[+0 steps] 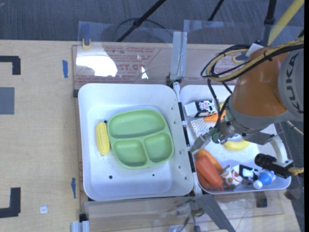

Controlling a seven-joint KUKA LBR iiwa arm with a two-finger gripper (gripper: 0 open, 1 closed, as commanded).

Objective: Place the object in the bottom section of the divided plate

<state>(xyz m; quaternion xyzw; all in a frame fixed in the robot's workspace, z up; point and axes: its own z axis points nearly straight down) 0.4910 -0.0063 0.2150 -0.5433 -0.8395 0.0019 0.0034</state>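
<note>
A green divided plate (140, 138) lies in the left bin (91, 105), one long section at the top and two smaller ones at the bottom, all bare. A yellow corn cob (102, 137) rests on the bin floor just left of the plate. My gripper (211, 137) hangs over the left part of the right bin (280, 185), just above an orange carrot-like piece (208, 168). Nothing shows between its tips. The arm's orange band covers much of that bin.
The right bin also holds a black-and-white carton (204, 107), a patterned packet (199, 125), a yellow piece (236, 145), a red-and-white can (231, 176) and a blue-and-white item (264, 179). A ridge (186, 144) divides the two bins.
</note>
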